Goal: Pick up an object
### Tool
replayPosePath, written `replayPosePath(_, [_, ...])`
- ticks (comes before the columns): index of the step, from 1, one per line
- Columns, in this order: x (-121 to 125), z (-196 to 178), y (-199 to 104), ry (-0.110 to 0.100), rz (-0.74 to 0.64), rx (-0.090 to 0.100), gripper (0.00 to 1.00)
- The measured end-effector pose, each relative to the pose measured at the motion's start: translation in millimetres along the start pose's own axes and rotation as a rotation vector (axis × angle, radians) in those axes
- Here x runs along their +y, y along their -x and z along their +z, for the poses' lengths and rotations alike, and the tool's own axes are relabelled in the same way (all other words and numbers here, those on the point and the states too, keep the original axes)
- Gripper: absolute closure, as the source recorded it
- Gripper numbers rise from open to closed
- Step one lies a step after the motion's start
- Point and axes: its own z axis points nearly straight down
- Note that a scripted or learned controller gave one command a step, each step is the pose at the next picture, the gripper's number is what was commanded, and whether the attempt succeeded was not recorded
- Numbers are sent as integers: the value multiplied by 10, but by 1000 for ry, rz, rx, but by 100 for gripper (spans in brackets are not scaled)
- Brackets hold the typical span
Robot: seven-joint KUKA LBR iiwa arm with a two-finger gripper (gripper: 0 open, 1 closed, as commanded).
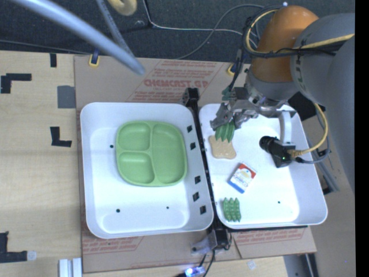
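My gripper [229, 120] hangs over the far left part of the right bin [300, 203]. Directly under it is a ridged green piece [225, 133], touching or very close to the gripper's tip. A flat tan piece [222, 149] lies just in front of the green one. Nearer the front, a small white box with red and blue print [242, 178] rests on the bin floor. A second ridged green piece [232, 209] lies by the front wall.
The left bin [98, 212] holds a light green divided plate [152, 153]. A black divider [199, 160] runs between the bins. A black fitting with a yellow cable [278, 150] hangs off the arm over the right bin.
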Motion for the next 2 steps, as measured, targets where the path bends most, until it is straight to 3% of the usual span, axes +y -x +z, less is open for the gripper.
replayPosePath(2, [295,190,-1010,0,2,-2,100])
